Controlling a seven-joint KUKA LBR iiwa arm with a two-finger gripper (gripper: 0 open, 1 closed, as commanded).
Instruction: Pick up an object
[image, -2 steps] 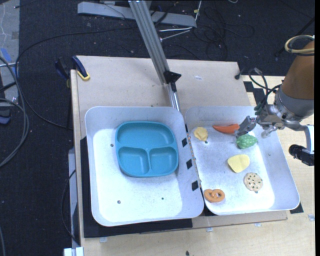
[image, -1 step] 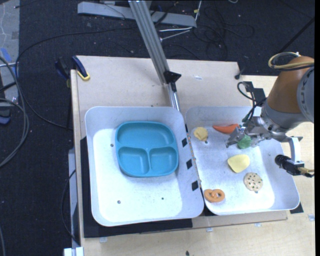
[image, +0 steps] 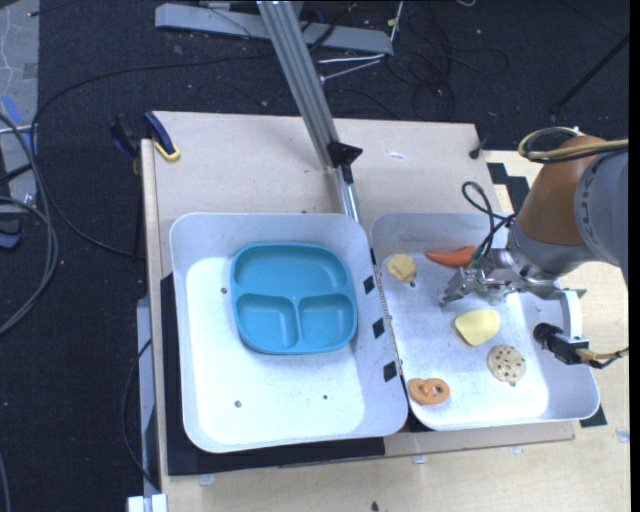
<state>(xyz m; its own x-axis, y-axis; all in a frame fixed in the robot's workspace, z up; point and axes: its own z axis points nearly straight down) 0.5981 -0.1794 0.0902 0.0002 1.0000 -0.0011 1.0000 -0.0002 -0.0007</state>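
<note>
I see my tool (image: 462, 291) low in the right bin (image: 570, 405); I cannot tell its state; just below it lies a yellow wedge (image: 477, 325), probably light, smooth plastic; I'd grip across its narrow sides.

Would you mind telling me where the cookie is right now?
The cookie lies in the right bin, near its front right corner, just below the pale yellow piece and right of the orange pretzel-shaped item.
</note>
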